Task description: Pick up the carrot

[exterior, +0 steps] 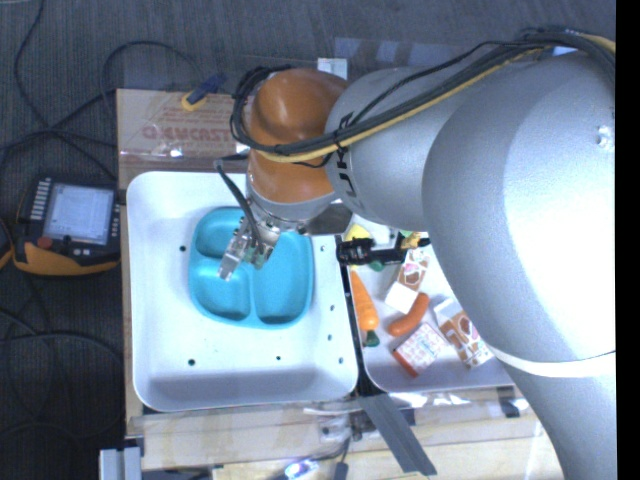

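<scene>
Carrot lies in the right bin, against its left wall, long axis running near-to-far. We see the gripper over the blue tray — empty, carrot off to its right.

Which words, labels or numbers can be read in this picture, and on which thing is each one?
None can be read for certain.
Cardboard behind the left bin: red print, too blurred to quote.
Small boxes in the right bin: printed faces, too small to read.
Handheld screen on the floor: lit display, text too small to read.
</scene>
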### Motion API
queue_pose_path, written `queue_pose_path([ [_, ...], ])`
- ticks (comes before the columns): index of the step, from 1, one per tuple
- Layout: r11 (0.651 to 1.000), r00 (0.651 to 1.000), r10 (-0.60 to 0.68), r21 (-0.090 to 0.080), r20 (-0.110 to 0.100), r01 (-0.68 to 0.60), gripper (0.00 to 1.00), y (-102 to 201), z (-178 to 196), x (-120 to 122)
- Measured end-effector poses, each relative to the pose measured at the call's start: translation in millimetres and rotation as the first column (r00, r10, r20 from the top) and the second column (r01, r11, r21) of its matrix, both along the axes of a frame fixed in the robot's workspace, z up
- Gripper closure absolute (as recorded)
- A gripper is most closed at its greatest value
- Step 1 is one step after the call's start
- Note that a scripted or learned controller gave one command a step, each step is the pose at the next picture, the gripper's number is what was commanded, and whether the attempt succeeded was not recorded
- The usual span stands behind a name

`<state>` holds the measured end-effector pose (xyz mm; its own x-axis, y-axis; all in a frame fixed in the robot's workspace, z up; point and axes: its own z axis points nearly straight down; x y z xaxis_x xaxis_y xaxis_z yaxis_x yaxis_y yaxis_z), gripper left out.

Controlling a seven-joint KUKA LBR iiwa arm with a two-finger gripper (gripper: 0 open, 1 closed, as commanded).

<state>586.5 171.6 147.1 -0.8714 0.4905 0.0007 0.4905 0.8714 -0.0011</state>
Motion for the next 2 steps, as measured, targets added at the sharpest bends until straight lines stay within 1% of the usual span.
queue_pose_path([
  [1, 0.961, 0.961, 0.276, 0.001, 0.0, -0.276, 1.0, 26, -44, 7],
  [2, 0.88, 0.88, 0.475, 0.0, 0.003, -0.475, 1.0, 59, 92, -23],
])
